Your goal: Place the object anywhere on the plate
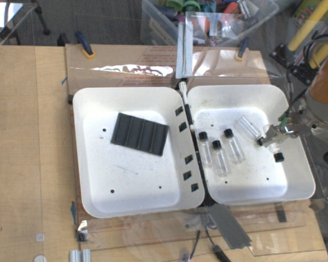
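Jaws (269, 135) of mine hung low at the right side of the right bin (300, 184), reaching in from the right, and from this slanted look down I could not tell how far apart they stood or whether anything sat between them. Something small and dark showed right at their tip, toward the bin's middle, too small for me to make out. A clear vial (247, 126) lay tilted just left of my jaws, near them, though I could not tell whether it touched them. Three more clear vials with black caps (221, 149) lay close together on the bin's floor toward its left side, caps pointing toward the far wall. A single small black cap (279, 157) lay by itself just below my jaws, apart from the vials. Over in the left bin (87, 201), the dark ribbed plate (139, 134) lay flat and slightly turned, above the bin's middle, well apart from the vials and from my jaws, with the two bins' touching rims between them. Both bins sat side by side on the wooden table (27, 146).
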Motion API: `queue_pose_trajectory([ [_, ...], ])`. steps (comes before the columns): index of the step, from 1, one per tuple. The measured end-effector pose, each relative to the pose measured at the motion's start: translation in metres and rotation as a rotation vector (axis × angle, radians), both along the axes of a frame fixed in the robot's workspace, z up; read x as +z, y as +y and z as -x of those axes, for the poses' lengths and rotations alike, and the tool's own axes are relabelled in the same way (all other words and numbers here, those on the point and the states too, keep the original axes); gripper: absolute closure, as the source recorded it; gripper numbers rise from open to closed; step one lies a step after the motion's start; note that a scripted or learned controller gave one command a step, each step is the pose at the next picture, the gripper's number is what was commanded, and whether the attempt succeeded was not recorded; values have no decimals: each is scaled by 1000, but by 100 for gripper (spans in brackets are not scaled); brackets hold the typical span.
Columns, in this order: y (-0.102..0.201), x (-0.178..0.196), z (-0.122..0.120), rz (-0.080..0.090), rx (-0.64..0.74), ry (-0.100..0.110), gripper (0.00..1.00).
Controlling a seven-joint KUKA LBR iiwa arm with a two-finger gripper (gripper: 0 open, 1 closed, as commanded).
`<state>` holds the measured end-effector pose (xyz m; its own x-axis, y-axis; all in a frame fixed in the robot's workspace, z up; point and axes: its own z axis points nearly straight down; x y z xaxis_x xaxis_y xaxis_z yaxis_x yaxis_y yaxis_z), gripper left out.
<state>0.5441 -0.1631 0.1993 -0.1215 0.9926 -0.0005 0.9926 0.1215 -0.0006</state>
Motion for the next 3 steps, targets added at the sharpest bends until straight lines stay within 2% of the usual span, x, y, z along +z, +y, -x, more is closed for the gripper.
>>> queue_pose_trajectory([
  [1,-7,-38,41,-2,-12,2,100],
  [2,31,3,64,-2,48,3,100],
  [3,31,3,64,-2,48,2,0],
])
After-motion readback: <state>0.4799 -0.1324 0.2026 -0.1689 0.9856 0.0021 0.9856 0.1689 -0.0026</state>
